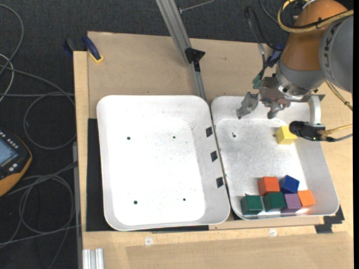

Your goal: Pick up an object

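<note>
Gripper (259, 107) over the far edge of the right bin (247, 156); I read its fingers as spread apart, nothing between them. Yellow block (285, 135) sits just beside it, toward the arm. Cluster of blocks (278, 195), orange, blue, green and purple, packed in the bin's near corner. Left bin (151, 156) alongside.

Bright, even light; approx. sharp focus

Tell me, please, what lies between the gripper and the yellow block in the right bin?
Nothing: in the camera view, bare white bin floor separates the open gripper from the yellow block, which lies apart to its lower right.
</note>
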